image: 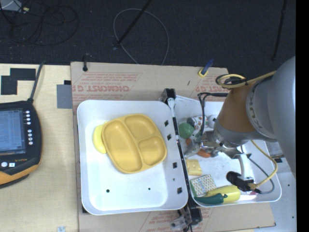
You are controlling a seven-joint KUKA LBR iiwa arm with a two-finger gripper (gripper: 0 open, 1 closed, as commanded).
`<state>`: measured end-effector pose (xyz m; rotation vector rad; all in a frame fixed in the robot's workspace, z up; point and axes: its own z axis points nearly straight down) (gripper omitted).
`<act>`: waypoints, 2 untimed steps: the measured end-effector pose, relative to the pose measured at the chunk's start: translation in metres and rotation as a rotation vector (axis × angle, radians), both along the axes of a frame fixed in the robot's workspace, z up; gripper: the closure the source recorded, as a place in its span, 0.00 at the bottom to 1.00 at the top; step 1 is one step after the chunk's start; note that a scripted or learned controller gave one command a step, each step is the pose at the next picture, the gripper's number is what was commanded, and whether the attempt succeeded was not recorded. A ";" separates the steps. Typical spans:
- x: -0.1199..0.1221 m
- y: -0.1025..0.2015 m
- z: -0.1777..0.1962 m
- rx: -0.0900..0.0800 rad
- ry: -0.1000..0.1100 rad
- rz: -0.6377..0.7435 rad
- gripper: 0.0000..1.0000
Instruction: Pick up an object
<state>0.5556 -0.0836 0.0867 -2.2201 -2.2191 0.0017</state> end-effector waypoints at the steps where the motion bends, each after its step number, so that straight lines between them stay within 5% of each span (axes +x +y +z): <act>1: -0.004 -0.001 0.000 0.000 0.000 0.000 0.00; 2: 0.029 0.002 0.000 0.000 0.000 0.002 0.00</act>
